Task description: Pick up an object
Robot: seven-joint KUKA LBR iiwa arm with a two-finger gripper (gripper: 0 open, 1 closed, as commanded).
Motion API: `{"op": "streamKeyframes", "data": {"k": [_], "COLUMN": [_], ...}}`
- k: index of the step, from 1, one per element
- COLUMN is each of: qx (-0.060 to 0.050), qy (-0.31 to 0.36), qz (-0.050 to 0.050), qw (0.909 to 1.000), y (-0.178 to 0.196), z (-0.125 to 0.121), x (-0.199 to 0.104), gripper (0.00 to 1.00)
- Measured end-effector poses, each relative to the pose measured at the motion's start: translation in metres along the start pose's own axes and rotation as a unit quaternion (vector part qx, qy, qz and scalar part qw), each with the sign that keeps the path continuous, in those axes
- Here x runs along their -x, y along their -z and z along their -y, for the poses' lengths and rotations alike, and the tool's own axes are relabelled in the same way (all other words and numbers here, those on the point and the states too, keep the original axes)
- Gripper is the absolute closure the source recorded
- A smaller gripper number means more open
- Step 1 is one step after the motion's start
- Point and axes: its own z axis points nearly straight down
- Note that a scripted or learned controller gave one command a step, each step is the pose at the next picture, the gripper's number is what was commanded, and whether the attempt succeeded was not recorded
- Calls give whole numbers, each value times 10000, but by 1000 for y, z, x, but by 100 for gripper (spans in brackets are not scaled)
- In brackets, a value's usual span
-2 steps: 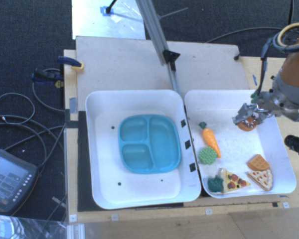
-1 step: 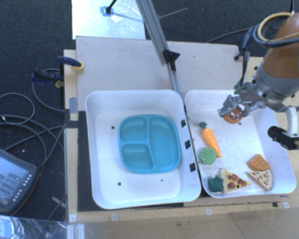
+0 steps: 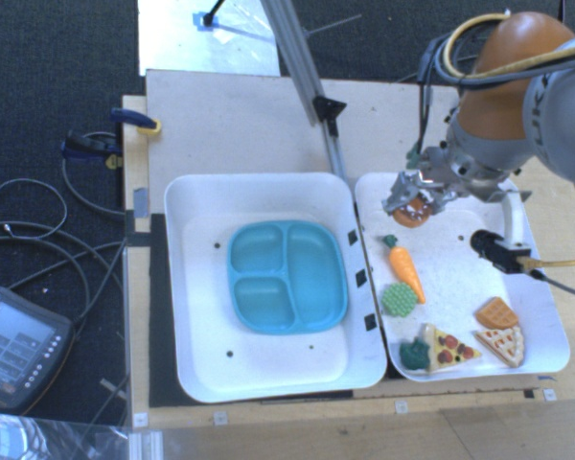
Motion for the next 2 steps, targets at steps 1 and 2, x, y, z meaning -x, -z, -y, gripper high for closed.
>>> {"op": "streamKeyframes", "data": {"k": [1,2], "qx": [8,1], "qy": [0,5], "qz": [-4,-6], "qw": [10000,10000], "y": [8,0], "z": [-25,-42], "x": [-44,-104], "gripper": [100,100]}}
